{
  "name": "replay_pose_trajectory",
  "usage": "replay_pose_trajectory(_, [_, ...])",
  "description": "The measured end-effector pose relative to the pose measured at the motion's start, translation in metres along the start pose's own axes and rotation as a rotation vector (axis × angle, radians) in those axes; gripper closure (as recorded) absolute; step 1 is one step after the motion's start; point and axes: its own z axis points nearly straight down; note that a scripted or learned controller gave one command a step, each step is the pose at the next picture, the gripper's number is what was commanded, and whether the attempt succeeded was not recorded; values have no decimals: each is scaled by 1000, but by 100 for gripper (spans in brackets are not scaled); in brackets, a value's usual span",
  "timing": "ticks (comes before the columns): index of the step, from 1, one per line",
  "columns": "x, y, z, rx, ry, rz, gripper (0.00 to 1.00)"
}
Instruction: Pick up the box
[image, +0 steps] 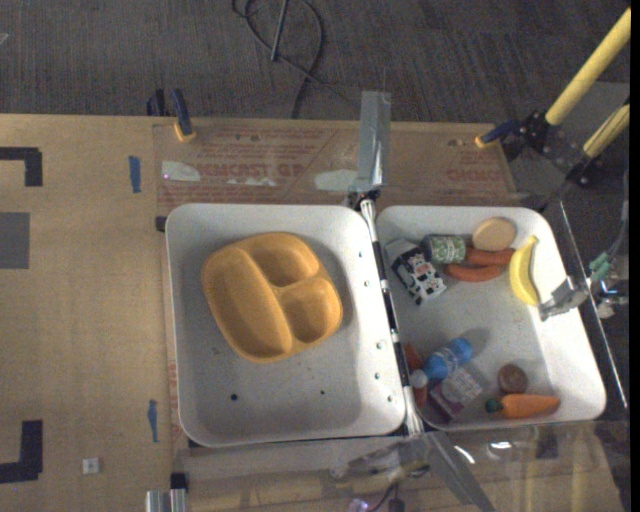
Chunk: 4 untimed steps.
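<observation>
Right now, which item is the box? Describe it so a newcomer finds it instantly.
Look in the right bin, at its upper left corner beside the divider. The box lies there, tilted, just below a dark green can and left of a carrot. It is the only flat-sided item, white with black cow-like patches, while its neighbours are rounded.

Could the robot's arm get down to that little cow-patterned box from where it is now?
Probably yes. The box lies uncovered in the right bin, open from above, but a green can touches it and the bin's wall is close, so finger room looks tight.
</observation>
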Motion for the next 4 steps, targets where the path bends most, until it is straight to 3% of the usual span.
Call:
replay_pose_trajectory(1, [63, 7, 143, -2, -1, 34, 0])
replay_pose_trajectory(2, [79, 110, 151, -7, -2, -28, 0])
replay_pose_trajectory(3, [55, 160, 157, 77, 9, 246, 0])
replay_pose_trajectory(4, [53, 56, 151, -4, 0, 220, 0])
